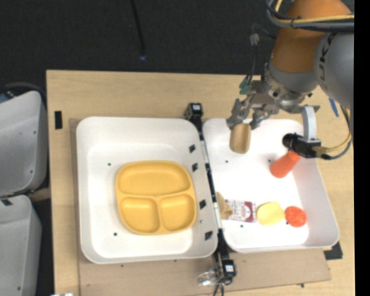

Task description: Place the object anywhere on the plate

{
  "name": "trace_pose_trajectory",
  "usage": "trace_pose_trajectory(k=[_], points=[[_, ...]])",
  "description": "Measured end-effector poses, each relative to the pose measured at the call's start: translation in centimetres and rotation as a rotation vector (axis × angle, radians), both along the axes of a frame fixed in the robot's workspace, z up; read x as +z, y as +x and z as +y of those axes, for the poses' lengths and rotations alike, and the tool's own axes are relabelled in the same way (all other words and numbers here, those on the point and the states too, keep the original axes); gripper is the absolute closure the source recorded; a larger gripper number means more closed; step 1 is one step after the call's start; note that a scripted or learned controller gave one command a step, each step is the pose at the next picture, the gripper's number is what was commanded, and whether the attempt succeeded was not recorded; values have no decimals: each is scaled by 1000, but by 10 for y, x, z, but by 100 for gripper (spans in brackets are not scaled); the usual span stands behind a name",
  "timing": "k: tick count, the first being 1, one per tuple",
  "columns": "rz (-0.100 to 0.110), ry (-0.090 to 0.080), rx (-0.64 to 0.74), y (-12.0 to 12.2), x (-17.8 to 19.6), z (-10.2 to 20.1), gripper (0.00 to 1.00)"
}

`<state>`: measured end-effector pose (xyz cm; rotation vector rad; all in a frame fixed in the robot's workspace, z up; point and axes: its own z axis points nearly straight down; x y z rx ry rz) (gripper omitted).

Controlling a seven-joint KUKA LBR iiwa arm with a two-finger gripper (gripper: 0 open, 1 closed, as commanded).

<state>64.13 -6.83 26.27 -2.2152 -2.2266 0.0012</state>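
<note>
Camera view: gripper (242, 119) grips a tan cylinder (239, 139) hanging between its fingers above the right bin (317, 184); yellow sectioned plate (155, 197) lies well apart in the left bin (92, 165).

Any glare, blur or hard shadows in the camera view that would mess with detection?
Camera view: even, soft lighting; white bins near blown out, wall detail faint. Yellow plate crisp with mild sheen, faint shadows. Gripper and tan object beneath it slightly soft. Background very dark.

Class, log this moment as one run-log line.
gripper: shut on tan object, above right bin | yellow plate: left bin, nothing on it
</note>
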Motion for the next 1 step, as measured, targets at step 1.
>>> trace_pose_trajectory(k=[1], points=[[0, 0, 1, -8, -16, 52, 100]])
